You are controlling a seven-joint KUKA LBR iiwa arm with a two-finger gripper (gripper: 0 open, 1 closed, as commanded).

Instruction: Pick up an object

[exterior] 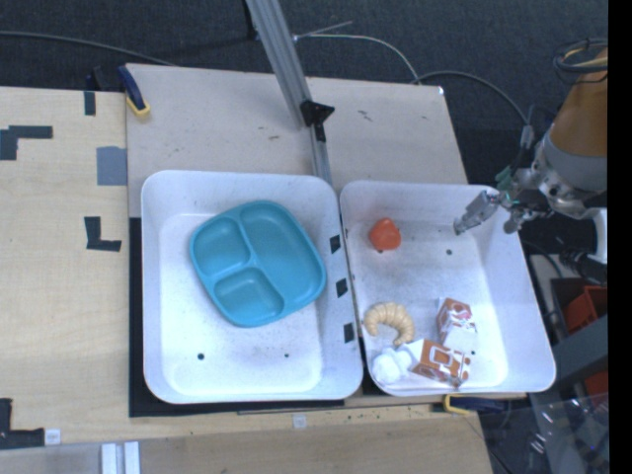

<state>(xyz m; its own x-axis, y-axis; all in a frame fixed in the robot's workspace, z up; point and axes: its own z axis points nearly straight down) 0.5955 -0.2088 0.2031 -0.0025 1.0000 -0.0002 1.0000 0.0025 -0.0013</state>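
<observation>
We've got the gripper [492, 210] at approx 3 o'clock of the frame, over the upper right edge of the right bin [513, 294]. Fingers look parted, a visible gap btwn them, nothing in it. So no pick yet.

Candidates all sit in the right bin. Orange ball [385, 234] is at the bin's 10 o'clock, alone, well apart from the rest. Croissant [390, 320] is near 7 o'clock. White lump [391, 366] is just below it, maybe touching, can't be sure. Carton [449, 344] w/ red-white print is at 5–6 o'clock, just beside the lump; could be two cartons stacked, too small to tell.

Left bin [168, 265] holds a blue tray [259, 262], three compartments, tilted a bit. Not a likely target from where the arm is.

Step, as we read it: approach, pre-grasp. Gripper is high and off to the side, not over any obj.

Next move, our guess: travel toward 9 o'clock to get over the ball, or toward 7 o'clock for the carton cluster, then descend w/ fingers kept apart. Ball is the clean choice since it has free space round it, but it may roll. Cluster is crowded; fingers could land on two things at once.
</observation>
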